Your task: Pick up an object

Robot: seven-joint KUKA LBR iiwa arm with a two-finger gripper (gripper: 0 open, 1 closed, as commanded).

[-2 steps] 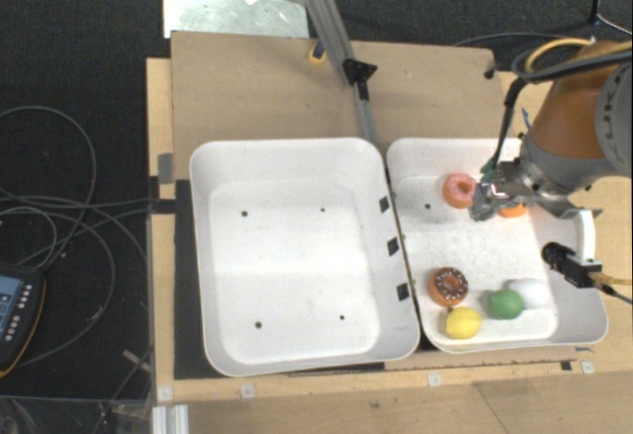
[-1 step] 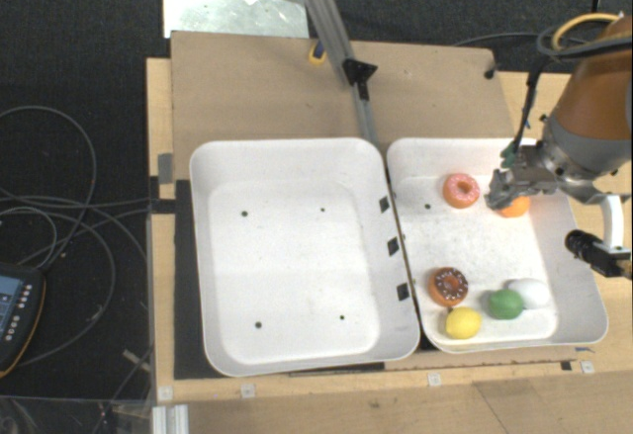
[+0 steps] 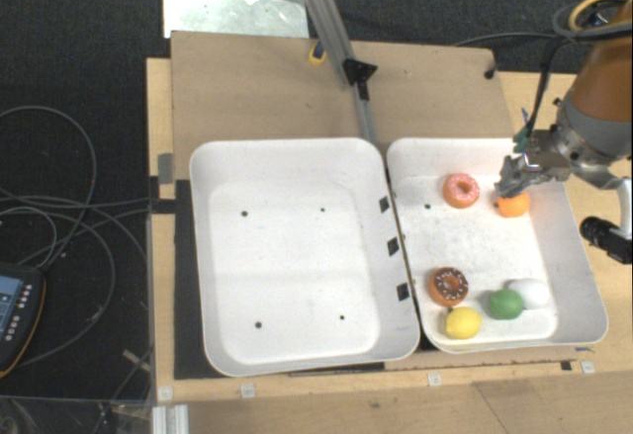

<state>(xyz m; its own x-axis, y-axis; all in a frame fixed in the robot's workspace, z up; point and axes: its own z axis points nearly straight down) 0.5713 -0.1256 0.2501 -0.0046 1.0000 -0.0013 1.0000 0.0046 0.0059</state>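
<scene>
Bins sit side by side on the table point(image 3: 297, 86), all items in the right bin point(image 3: 574, 254), within the arm's reach. Tool point(image 3: 511, 181) hangs directly over the orange ball point(image 3: 513, 207) near the far wall; finger state cannot be told. Ball: small, round, plain orange.

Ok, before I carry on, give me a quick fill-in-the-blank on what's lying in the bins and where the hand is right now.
1. The hand is over the ____ bin in the camera view.
2. The object right beneath the hand is ____ in colour.
3. The donut with pink icing lies to the ____ of that object in the camera view.
4. The yellow ball lies just below the ____ donut in the view.

Missing words: right; orange; left; chocolate
</scene>
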